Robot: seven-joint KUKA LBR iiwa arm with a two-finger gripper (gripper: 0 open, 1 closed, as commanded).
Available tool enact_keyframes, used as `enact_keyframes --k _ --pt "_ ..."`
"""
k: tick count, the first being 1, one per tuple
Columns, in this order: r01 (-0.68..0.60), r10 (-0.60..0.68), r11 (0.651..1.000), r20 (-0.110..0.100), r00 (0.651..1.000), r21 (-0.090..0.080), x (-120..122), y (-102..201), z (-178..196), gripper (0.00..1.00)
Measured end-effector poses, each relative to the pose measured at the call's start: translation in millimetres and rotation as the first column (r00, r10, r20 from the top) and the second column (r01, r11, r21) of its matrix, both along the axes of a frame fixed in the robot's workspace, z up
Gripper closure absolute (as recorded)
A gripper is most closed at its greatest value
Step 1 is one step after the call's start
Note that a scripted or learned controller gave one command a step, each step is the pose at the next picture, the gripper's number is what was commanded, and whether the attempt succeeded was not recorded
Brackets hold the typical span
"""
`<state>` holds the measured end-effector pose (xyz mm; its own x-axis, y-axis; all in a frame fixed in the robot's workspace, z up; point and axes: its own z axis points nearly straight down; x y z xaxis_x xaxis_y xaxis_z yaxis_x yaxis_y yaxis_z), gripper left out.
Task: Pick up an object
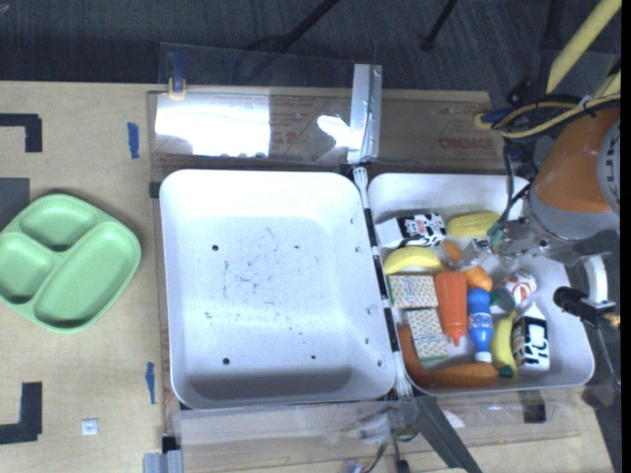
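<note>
Orange bottle noted upright-lying, long axis toward camera, in right bin; wooden bench beneath. Gripper state indeterminable.

Two shallow white bins sit side by side on the wooden surface. The left bin shows a scuffed white floor. The right bin is crowded with small things: an orange carrot-shaped piece lies across the middle, a blue bottle just to its right, a yellow banana at the left wall, a black-and-white carton toward the far side, and a checked packet touching the carrot piece. The arm, grey with an orange band, reaches in from the right above the bin's far right part. A green divided plate rests well to the left of both bins.
</note>
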<state>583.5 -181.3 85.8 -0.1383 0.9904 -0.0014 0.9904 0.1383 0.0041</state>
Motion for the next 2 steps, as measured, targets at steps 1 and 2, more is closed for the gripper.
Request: enact_keyframes --k 1,2 --pt "0.001 -0.001 1.0 0.005 1.0 0.002 1.6 0.5 11.6 1.0" --pt "0.353 -0.353 0.936 -0.004 0.936 0.0 0.9 -1.3 105.0 1.0"
